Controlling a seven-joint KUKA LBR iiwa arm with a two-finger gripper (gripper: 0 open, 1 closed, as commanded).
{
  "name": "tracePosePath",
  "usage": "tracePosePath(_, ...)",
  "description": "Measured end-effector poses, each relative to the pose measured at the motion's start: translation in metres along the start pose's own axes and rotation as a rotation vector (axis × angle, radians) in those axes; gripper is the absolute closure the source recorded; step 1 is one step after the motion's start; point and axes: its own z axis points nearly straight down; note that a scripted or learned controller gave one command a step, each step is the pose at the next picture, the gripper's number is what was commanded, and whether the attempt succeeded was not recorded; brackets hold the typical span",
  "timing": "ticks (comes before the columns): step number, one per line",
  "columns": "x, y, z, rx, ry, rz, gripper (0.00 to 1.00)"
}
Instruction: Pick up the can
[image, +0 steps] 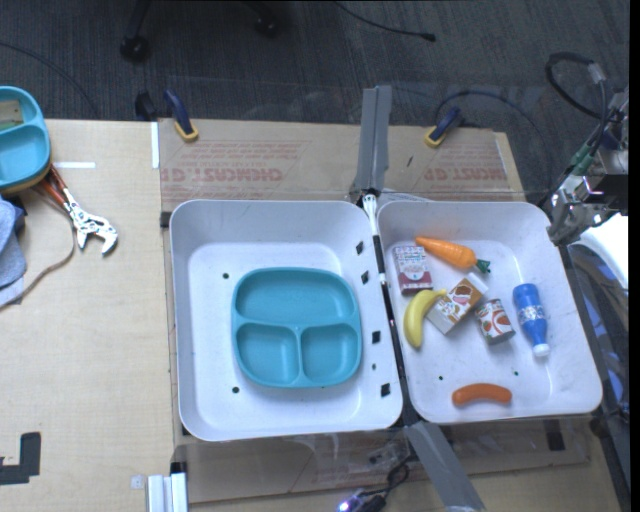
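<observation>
The can (494, 320) is small, red-brown with a white label, and lies in the middle of the right bin (575, 380). On its left is a small carton (455, 305); on its right, a blue bottle (530, 317). My gripper (567, 212) hangs at the right bin's far right corner, over the rim, well up and to the right of the can. Nothing is seen in its grasp.
The right bin also holds a carrot (448, 252), a red box (410, 268), a banana (418, 315) and a sausage (482, 396). A teal divided plate (297, 325) lies in the left bin (190, 300). A wrench (92, 228) and a teal bowl (20, 135) sit on the bench at left.
</observation>
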Motion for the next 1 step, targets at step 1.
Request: tracePosePath(1,-0.0006,0.0007,-0.0072,0.003,-0.002,-0.002,1.0)
